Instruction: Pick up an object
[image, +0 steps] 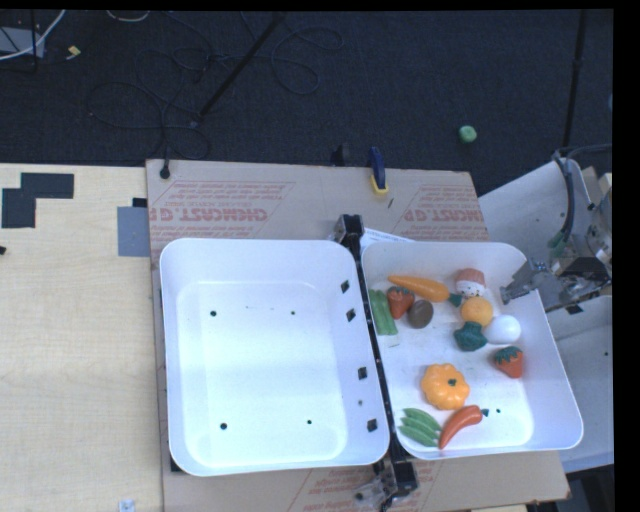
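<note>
1. Lower right of the frame: the right bin (560, 425) holds a red chili (460, 424) touching green pea pods (421, 427), with an orange pumpkin (445, 385) just above them.
2. Centre right: a strawberry (509, 361), white egg (502, 329), orange fruit (476, 310) and carrot (420, 288) lie in that bin.
3. Centre left: the left bin (190, 350).
4. Right edge, mid-height: the gripper (540, 280) hangs over the right bin's rim, gripping no object; whether it is released or clenched cannot be told.
</note>
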